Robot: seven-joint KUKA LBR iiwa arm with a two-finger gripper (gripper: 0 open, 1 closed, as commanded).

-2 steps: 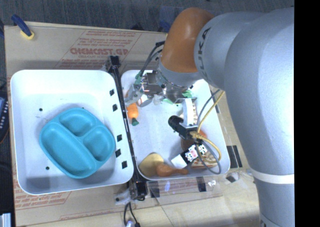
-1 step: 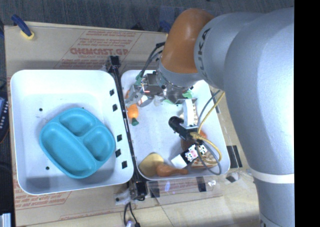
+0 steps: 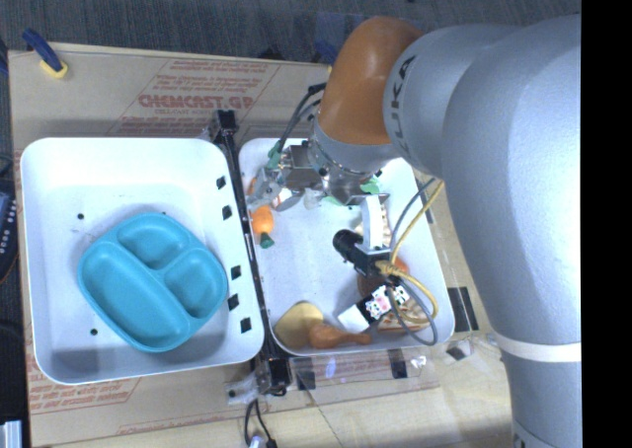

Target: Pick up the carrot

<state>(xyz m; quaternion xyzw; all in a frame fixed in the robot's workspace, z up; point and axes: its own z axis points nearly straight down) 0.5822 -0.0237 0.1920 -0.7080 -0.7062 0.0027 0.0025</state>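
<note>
Bright even light, soft grainy focus

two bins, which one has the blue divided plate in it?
The left bin. The blue three-compartment plate lies in it; the right bin holds the carrot and other small items, with the gripper over it.
</note>
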